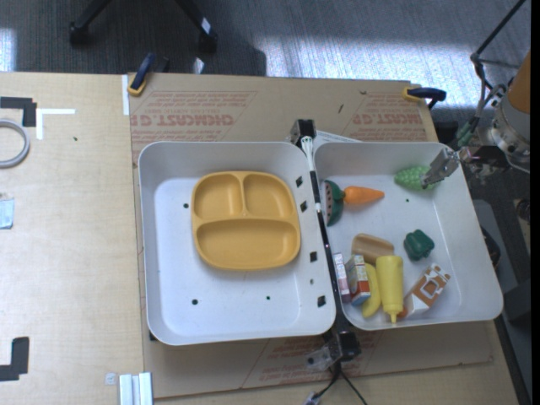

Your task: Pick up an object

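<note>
Evenly and brightly lit from overhead. Pale bluish patches of light across the grey floor [354,53] beyond the bench. Soft, short shadows inside the left white bin [164,310], under the yellow plate's [246,219] near edge. Mild glare along the bin rims. Slightly soft throughout, grainy, small toys' detail indistinct.

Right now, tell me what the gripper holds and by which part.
It cannot be told. The gripper sits at the right end of the light green toy in the right bin, but no clear grip shows.
</note>
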Robot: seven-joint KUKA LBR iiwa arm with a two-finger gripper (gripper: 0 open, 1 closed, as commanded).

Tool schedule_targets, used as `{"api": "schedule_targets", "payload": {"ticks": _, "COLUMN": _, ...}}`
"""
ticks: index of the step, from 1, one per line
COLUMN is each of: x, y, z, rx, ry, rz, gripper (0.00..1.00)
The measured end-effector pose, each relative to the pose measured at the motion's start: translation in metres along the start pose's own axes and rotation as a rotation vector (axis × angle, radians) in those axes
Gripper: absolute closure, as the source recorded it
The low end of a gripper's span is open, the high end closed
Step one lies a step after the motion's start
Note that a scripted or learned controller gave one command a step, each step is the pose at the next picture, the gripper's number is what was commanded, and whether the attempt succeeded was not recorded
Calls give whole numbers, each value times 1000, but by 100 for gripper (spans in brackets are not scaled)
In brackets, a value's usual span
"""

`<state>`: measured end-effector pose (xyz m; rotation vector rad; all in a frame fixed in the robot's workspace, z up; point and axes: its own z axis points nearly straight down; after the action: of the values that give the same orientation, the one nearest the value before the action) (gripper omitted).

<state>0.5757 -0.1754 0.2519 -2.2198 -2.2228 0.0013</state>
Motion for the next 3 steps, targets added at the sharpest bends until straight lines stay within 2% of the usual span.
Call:
{"api": "schedule_targets", "payload": {"ticks": 1, "x": 25, "y": -98, "z": 160, "rx": -1, "ry": 1, "rz": 59, "gripper": 0}}
{"api": "schedule_targets", "payload": {"ticks": 2, "x": 76, "y": -68, "z": 158, "rx": -11, "ry": -9, "rz": 202, "gripper": 0}}
{"api": "schedule_targets", "payload": {"ticks": 3, "x": 73, "y": -96, "z": 159, "rx": -8, "ry": -6, "rz": -34, "gripper": 0}}
